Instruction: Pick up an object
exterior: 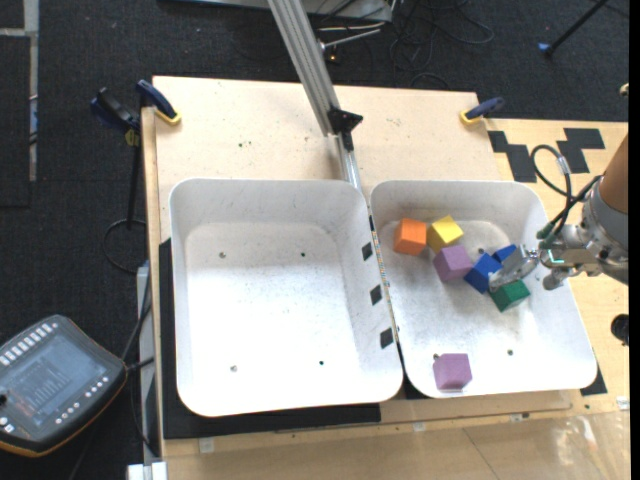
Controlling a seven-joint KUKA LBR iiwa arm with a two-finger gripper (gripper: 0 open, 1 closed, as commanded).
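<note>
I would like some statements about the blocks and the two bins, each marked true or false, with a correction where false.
1. All the blocks lie in the right bin. True.
2. The orange block touches the yellow block. True, or very nearly: they sit side by side with no clear gap.
3. Two green blocks are in the bin. False: there is one green block, beside the blue block.
4. One purple block lies alone near the front of the bin. True; the other purple block is in the cluster.
5. The gripper is above the left bin. False: it is over the right bin, at the blue and green blocks.
</note>
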